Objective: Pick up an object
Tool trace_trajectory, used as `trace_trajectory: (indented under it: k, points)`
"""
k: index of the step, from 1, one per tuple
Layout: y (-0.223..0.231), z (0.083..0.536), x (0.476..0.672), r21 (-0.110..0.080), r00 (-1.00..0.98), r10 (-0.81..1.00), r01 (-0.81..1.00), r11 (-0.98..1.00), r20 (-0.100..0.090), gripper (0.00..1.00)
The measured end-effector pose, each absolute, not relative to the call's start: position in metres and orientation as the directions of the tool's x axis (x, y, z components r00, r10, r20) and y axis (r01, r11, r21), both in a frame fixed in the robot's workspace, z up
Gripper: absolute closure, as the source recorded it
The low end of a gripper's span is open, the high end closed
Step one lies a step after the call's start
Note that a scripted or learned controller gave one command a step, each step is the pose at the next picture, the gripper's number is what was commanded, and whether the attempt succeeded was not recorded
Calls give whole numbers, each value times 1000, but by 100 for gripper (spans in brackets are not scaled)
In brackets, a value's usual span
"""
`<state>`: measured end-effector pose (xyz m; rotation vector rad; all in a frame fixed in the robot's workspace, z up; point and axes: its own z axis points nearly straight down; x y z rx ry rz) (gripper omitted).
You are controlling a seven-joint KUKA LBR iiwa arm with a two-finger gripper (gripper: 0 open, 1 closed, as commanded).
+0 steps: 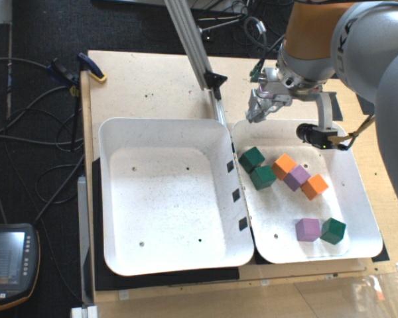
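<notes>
You are at the start of this pick: nothing is lifted, and every block lies on the floor of the right-hand shallow white plastic bin (pixel 358 197). The metal two-finger gripper (pixel 257 113) hangs above that bin's far rim, near the divide with the left-hand white bin (pixel 113 177). You cannot tell from this slant whether it is released or clenched, since the tips blur together, but no block sits in it. What is left is the whole job: descend, close, lift.

The candidates are small matte cubes. Nearest the gripper is a dark green cube (pixel 252 158), touching a second green cube (pixel 263 177). Just beside them an orange cube (pixel 285 163), a purple cube (pixel 296 177) and another orange cube (pixel 314 186) crowd together. Well apart, toward the near rim, a purple cube (pixel 308 229) sits against a green cube (pixel 333 230).
</notes>
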<state>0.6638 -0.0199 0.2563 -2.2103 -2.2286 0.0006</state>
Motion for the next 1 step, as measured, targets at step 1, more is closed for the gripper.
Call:
trace_trajectory:
  k: [1]
  points:
    - [35,241,658,-2,-8,1000,1000,8,1,100]
